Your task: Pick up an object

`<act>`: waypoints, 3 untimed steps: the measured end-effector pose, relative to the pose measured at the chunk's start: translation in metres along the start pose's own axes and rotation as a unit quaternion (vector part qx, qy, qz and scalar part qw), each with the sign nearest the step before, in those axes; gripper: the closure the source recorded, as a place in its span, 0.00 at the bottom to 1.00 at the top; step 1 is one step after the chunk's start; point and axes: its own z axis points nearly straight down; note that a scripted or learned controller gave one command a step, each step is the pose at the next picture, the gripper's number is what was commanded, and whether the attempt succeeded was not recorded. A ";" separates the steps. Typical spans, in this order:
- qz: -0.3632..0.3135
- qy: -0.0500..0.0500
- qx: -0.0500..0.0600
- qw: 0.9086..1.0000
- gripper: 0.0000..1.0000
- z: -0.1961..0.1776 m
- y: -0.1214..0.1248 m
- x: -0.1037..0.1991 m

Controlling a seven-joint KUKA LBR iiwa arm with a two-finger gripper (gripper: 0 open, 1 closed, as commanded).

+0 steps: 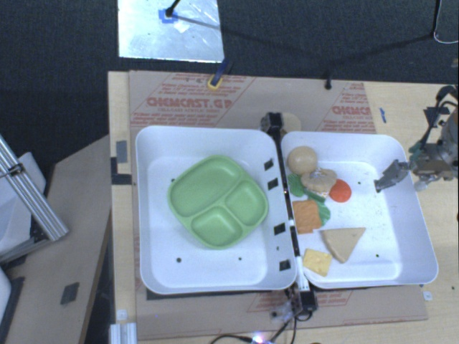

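Observation:
The right bin (409, 242) holds several toy foods along its left side. They are a beige ball (302, 158), a tan bun-like piece (319, 183), a red round piece (340, 191), an orange flat slab (307, 216), a tan wedge (343, 242) and a yellow cube (317, 261). Green bits (295, 186) lie under the bun. My gripper (406, 178) hangs over the bin's right edge, well right of the food. Its fingers stand open with nothing between them.
A green three-part plate (217, 201) lies in the left bin (154, 264). A black hinge strip (281, 192) divides the two bins. Bare floor of the right bin stretches between the food and the gripper. A silver sheet (170, 20) lies beyond the bench.

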 end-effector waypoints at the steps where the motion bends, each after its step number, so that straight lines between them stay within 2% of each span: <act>1: -0.002 -0.001 -0.006 1.000 0.00 -0.006 0.002 0.001; 3: -0.001 -0.001 -0.004 1.000 0.00 0.117 0.001 0.001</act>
